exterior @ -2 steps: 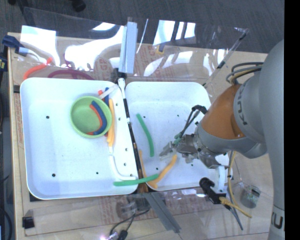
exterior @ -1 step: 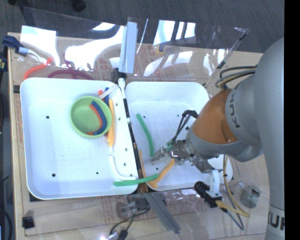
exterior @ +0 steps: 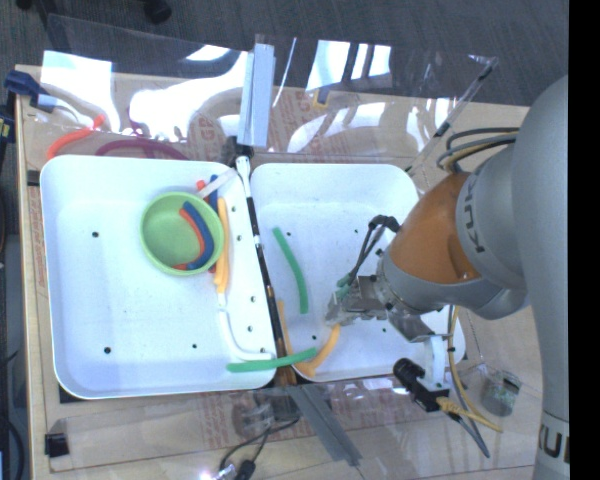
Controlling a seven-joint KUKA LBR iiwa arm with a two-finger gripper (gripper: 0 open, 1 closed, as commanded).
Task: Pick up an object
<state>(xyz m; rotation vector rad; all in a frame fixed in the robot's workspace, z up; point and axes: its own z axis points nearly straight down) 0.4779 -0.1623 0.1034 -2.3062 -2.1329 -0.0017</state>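
From the overhead camera view, the bench (exterior: 130, 433) carries two shallow white bins side by side. The left bin (exterior: 100, 318) holds a green bowl (exterior: 180, 234), upright, toward its right-hand side; red and blue curved pieces lie inside the bowl. An orange strip (exterior: 221, 268) lies just beside the bowl on its right, against the bin's right wall. A white curved strip (exterior: 230, 333) runs along that same wall toward the near corner. A green flat strip (exterior: 260, 364) lies across the near ends of the rims where the two bins meet. The right bin (exterior: 330, 183) contains a green curved strip (exterior: 293, 270), lying on the floor left of centre, well apart from the bowl. An orange curved strip (exterior: 325, 350) lies at the near edge of this bin. The arm (exterior: 480, 238) reaches in from the right, its orange band above the wrist. The gripper (exterior: 352, 303) sits low over the floor of the right bin, between the green curved strip and the arm body, just beside the orange curved strip. How far the claw is open cannot be told here, and nothing is visibly held between its parts.
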